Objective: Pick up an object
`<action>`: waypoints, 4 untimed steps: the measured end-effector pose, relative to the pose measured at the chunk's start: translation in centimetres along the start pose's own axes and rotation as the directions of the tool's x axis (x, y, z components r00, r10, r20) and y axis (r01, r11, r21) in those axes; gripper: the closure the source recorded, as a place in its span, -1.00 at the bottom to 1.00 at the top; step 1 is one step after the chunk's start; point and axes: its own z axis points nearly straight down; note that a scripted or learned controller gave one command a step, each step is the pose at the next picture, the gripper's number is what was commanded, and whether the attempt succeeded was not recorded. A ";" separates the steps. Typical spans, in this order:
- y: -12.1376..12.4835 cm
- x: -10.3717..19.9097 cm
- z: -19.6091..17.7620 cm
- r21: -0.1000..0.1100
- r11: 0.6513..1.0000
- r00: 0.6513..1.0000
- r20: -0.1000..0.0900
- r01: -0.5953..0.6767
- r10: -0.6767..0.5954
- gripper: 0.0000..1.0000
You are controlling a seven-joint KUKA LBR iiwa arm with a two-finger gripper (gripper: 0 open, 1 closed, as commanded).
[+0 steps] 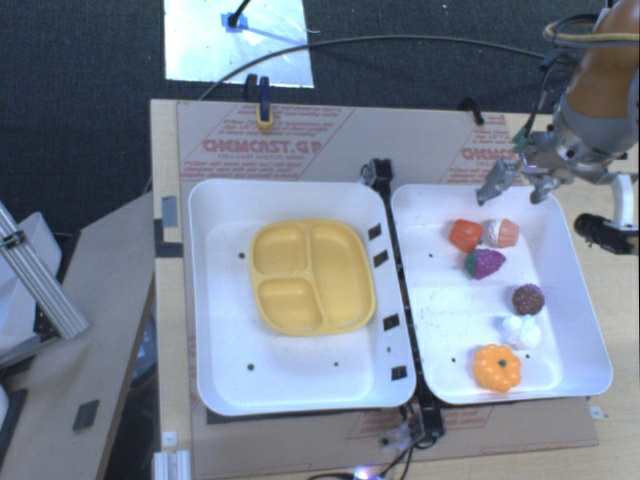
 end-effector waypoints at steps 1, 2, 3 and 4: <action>0.2 0.0 -0.8 -0.012 1.000 1.000 0.002 0.002 -0.002 -1.00; 0.4 0.3 3.3 -0.011 1.000 1.000 0.002 0.002 -0.002 -1.00; 0.1 1.0 9.3 -0.010 1.000 1.000 0.001 0.003 -0.003 -1.00; 0.2 1.0 14.5 -0.010 1.000 1.000 0.001 0.003 -0.003 -1.00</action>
